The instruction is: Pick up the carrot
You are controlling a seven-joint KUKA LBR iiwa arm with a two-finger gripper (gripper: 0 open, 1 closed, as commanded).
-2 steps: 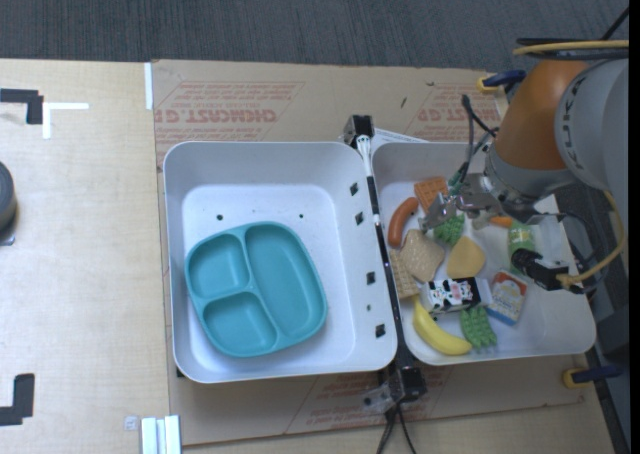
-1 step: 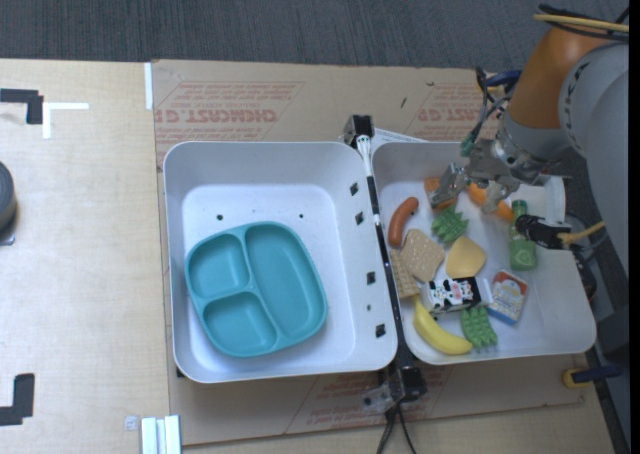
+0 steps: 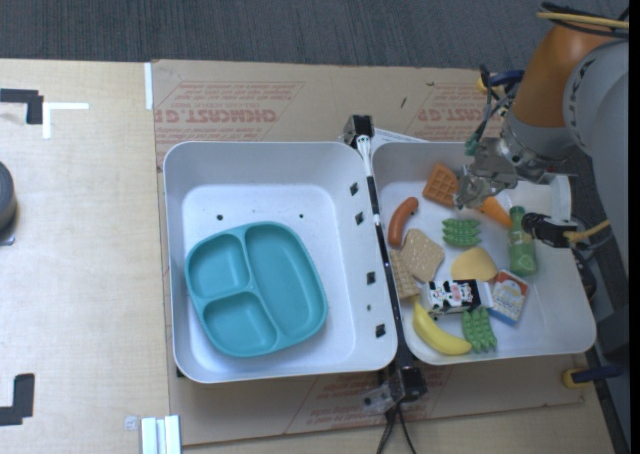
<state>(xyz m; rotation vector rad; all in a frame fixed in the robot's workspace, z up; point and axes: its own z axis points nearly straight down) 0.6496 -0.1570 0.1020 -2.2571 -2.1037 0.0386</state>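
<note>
The carrot (image 3: 495, 210) is a small orange piece in the right bin (image 3: 560, 337), near its far right side, beside a green bottle (image 3: 521, 245). My gripper (image 3: 470, 192) hangs over the bin just left of the carrot, between it and an orange waffle (image 3: 440, 185). Its fingertips point down close to the carrot's left end. The arm's wrist covers the view of the fingers from above, and I see nothing held in them.
The right bin also holds a sausage (image 3: 402, 219), crackers (image 3: 417, 257), green leafy pieces (image 3: 461, 232), cheese (image 3: 474, 264), a milk carton (image 3: 455, 295), a banana (image 3: 437, 332) and a juice box (image 3: 507, 298). The left bin (image 3: 200, 182) holds a teal divided plate (image 3: 256, 288).
</note>
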